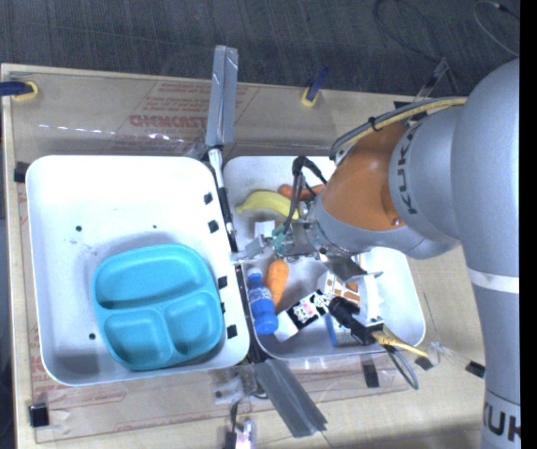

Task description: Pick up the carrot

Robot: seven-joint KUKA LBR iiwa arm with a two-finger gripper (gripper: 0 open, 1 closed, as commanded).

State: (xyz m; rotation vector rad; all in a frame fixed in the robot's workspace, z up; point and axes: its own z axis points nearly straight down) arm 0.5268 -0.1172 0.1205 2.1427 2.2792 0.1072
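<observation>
Grey arm [456, 176] bulk overhangs the right bin [409, 330], hiding its far half. Gripper [292, 241] sits just above the carrot [276, 274], near the bin's left wall beside a blue bottle [262, 307]; grip state indeterminate. Banana [261, 202] partly covered.

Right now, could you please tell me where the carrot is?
The carrot lies in the right bin, near its left wall, just right of the blue bottle and below the banana, close under the arm's wrist.

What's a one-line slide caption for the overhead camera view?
Grey KUKA arm over the right white bin, above the small orange carrot; blue sectioned plastic tray in the left bin.
</observation>
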